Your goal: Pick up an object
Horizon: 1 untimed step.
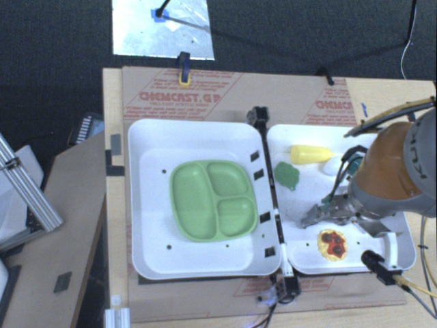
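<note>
The right bin (pixel 304 258) holds a small pizza slice toy (pixel 332 244) near its front, a green broccoli-like piece (pixel 286 175) by its left wall and a yellow corn-like piece (pixel 311 154) at the back. My gripper (pixel 315 217) hangs low over the bin floor, just left of and above the pizza slice. Its grey fingers point left. Nothing shows between them. The arm's orange band (pixel 386 162) fills the bin's right side.
The left bin (pixel 147 149) holds a green divided plate (pixel 212 200). A black divider (pixel 266 176) runs between the bins. A small white object (pixel 330 167) lies beside the yellow piece. Cables trail at the bench's front edge.
</note>
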Tool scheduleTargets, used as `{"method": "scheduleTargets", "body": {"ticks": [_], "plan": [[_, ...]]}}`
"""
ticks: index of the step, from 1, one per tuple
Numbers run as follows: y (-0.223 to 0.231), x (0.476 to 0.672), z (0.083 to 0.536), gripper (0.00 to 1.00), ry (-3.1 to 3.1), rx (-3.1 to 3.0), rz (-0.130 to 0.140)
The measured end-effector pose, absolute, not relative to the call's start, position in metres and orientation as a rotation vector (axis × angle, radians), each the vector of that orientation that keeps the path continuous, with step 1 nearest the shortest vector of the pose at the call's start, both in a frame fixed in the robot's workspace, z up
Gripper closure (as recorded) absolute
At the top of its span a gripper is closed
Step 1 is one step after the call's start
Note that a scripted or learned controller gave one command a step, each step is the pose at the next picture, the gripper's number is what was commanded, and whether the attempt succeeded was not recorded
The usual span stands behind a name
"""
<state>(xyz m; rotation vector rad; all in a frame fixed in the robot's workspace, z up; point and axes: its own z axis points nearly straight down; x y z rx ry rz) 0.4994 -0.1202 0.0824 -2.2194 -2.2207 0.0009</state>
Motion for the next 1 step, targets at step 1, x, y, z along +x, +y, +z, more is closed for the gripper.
{"method": "scheduleTargets", "body": {"ticks": [1], "plan": [[-0.1205, 0.5008, 0.0946, 1.00, -2.223, -2.221, -0.002]]}}
